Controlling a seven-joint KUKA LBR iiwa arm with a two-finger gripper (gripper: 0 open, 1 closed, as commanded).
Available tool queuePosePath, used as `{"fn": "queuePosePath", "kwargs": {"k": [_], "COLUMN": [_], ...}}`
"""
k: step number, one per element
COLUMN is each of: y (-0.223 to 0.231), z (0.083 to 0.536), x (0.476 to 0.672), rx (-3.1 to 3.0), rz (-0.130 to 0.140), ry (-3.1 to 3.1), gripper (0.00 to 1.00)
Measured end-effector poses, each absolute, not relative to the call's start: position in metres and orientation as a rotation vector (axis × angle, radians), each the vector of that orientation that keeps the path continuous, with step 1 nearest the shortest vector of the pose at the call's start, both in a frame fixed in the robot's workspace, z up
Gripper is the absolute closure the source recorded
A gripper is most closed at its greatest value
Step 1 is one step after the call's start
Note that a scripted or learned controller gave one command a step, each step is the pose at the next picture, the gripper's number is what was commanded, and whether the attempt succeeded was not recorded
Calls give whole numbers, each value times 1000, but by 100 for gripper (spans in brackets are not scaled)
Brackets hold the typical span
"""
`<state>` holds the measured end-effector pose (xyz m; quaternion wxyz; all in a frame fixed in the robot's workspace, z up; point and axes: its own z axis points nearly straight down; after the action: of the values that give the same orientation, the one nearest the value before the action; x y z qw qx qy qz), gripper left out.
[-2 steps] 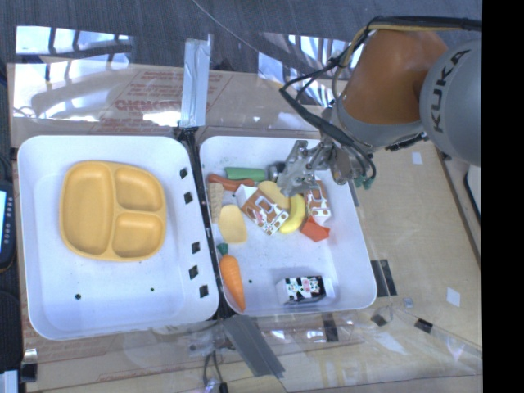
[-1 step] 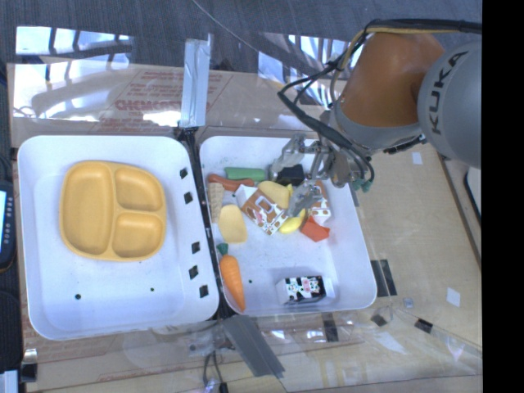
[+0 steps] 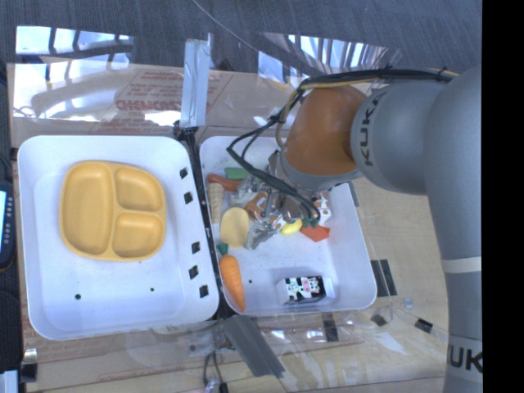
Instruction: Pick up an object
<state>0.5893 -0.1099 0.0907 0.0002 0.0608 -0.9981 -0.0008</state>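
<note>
White right bin (image 3: 348,256), jaws (image 3: 266,223) among toys

A carrot (image 3: 232,279) lies lengthwise against the right bin's (image 3: 360,260) left wall; nearby, a pale, perhaps pear-shaped piece (image 3: 234,226).

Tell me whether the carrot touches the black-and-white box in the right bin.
Apart. The camera view shows bare white bin floor between the carrot by the left wall and the black-and-white box.
</note>
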Motion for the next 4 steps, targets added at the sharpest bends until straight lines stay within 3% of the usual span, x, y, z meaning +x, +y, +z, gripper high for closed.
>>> {"fn": "queuePosePath", "kwargs": {"k": [1, 2, 3, 4], "y": [-109, -109, -112, -111], "z": [102, 102, 92, 103], "x": [591, 591, 583, 584], "rx": [199, 200, -259, -250], "rz": [0, -1, -1, 0], "ry": [-3139, -3139, -3129, -3133], "gripper": [100, 0, 0, 100]}}
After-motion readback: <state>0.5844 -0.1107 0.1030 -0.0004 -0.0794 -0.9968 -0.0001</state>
